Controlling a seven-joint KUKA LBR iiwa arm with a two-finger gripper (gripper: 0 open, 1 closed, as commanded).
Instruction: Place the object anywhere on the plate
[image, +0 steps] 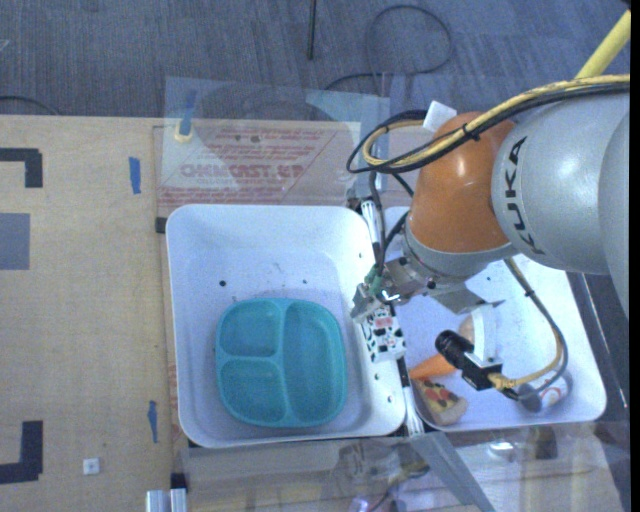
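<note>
Plate (282, 362): you had it flat in the left bin's (200, 250) near half, ready to receive.
Object (440, 385): lay in the right bin's (585, 385) near-left corner.
Pincer (378, 300): over the shared rim; grip state can't be told.

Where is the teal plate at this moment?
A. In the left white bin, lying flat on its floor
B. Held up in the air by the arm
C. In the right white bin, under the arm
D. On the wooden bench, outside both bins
A: the teal plate with its three compartments lies flat inside the left bin, while the arm hangs over the right bin.
</note>
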